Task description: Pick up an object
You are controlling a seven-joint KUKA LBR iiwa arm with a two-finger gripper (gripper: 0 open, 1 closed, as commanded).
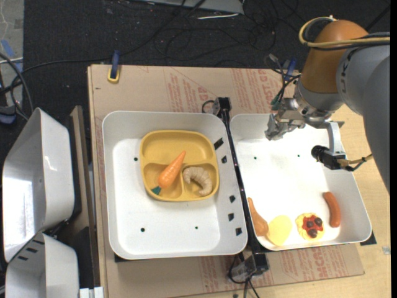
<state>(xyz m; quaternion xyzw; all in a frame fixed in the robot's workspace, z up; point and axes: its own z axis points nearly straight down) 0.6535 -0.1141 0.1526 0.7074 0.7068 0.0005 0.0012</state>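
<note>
Sausage (333, 208) lay in the right bin (291, 166) near its right wall, apparently light, smooth plastic, best pinched across its middle. Gripper (277, 129) hovered over the bin's far edge; its state was indeterminable.

gripper (276, 129) up at right bin's (291, 166) far edge | carrot (172, 169) + shrimp (200, 179) chilling in yellow tray (178, 143), left bin (124, 166) | sausage (333, 208) near right bin's right edge

Dark speckled floor (56, 30) with loose cables (155, 39) surrounds the bench (180, 89).
</note>
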